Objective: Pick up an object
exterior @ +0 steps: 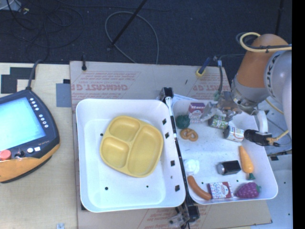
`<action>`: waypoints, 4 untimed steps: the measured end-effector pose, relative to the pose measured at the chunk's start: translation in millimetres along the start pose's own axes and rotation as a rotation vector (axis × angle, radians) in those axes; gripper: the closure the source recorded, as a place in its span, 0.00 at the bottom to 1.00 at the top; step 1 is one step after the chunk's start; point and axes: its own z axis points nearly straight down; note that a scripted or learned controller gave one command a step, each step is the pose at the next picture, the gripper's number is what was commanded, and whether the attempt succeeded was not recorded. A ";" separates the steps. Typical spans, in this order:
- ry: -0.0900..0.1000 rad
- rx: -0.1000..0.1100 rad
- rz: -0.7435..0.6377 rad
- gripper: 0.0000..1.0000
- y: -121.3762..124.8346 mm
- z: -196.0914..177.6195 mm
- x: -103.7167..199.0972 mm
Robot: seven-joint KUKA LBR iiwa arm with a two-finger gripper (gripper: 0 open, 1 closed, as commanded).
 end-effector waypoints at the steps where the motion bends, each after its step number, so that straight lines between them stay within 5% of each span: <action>1: -0.002 -0.002 0.001 0.00 -9.5 56.7 24.8; 2: 0.001 0.004 0.003 0.00 -62.6 1.6 -30.0; 3: 0.003 0.004 0.001 0.00 -119.3 61.8 -6.3; 4: -0.001 -0.002 0.002 0.00 -65.0 -30.1 -65.6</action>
